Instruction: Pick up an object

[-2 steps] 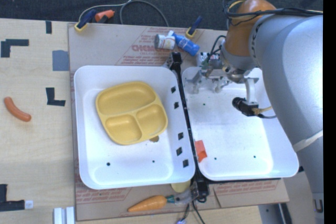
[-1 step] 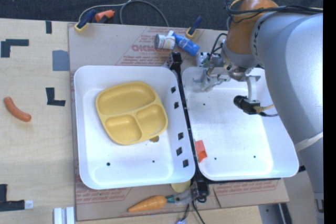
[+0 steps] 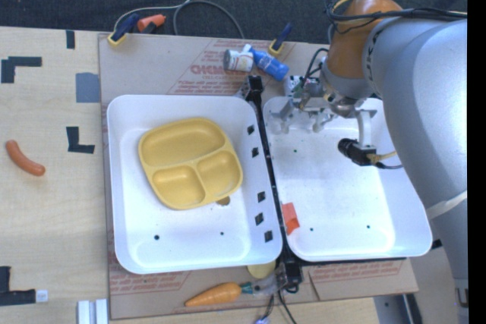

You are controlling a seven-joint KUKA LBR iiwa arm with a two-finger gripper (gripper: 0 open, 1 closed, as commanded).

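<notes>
arm low at the far edge of the right bin, nothing picked up yet

the pincer (image 3: 300,111) hangs at the right bin (image 3: 342,231) far-left corner; i cannot tell its state. the yellow divided plate (image 3: 190,162), the likely object, lies in the left bin (image 3: 133,239), so the next move needs a reach across the divider.

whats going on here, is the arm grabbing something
A grey KUKA arm reaches in from the right, with its gripper low over the far left corner of the right bin. Nothing is visibly between its fingers. A yellow divided plate lies in the left bin, untouched. A toy carrot lies in front of the bins, and an orange sausage-like toy sits off on the bench to the left.
</notes>
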